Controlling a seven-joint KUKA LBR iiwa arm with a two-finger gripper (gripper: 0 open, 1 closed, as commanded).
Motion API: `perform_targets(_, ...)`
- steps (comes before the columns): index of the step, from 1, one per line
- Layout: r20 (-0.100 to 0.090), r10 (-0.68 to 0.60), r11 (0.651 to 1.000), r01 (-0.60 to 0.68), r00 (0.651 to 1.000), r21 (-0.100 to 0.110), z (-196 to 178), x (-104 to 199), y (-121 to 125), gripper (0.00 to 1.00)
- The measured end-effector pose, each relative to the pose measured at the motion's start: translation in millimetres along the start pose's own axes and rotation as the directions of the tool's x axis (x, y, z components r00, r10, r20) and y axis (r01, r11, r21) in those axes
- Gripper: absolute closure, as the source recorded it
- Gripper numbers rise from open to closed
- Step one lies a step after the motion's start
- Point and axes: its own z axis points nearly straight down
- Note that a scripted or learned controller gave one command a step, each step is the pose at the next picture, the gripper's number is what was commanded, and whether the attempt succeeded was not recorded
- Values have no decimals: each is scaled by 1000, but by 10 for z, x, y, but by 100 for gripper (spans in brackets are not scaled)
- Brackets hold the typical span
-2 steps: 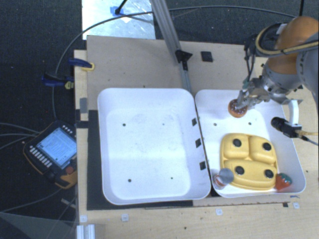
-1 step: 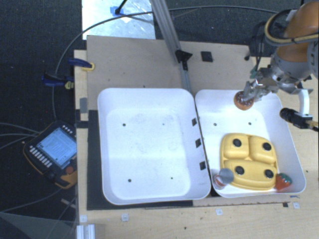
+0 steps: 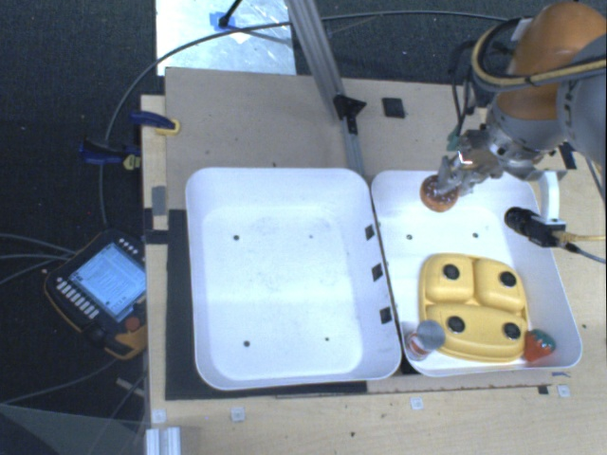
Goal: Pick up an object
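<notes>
Camera view. Lowest in the frame, along the bottom edge of the right bin (image 3: pixel 560 301), sit three items: a small grey object (image 3: pixel 430 334) at the bin's lower-left corner, a yellow moulded block (image 3: pixel 474 306) with four dark dots on its rounded lobes, and a small red object (image 3: pixel 539 345) at the lower-right corner. The grey object touches the yellow block's lower-left edge; the red one lies just beside its lower-right edge.

The left bin (image 3: pixel 285 273) fills the centre of the frame, touching the right bin along their shared side, where dark clips show at the join.

In the upper left of the right bin, near the top wall, lies a small round brown object (image 3: pixel 438 197). The gripper (image 3: pixel 455 180) is directly over it, at its upper-right edge. Whether the jaws are spread or pressed together cannot be told; the tip is blurred and merges with the brown object. No object can be seen held between them.

The arm (image 3: pixel 555 55), with its orange band, enters from the upper right of the frame. A black fitting (image 3: pixel 533 224) with a cable sits at the right bin's right wall.

On the bench (image 3: pixel 247 121), upper area: a grey post (image 3: pixel 318 45) running diagonally, and blue clamps (image 3: pixel 142 121) at the left edge. A handheld pendant (image 3: pixel 104 287) with a lit screen lies at the left of the frame, off the bench.
</notes>
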Motion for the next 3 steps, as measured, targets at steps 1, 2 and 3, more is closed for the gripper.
perform_targets(1,0,0,1000,0,1000,1,48,465,16,100)
perform_targets(2,-1,-2,1000,2,1000,0,-46,1068,75,100)
perform_targets(3,-1,-1,1000,1,1000,2,-80,1535,-33,100)
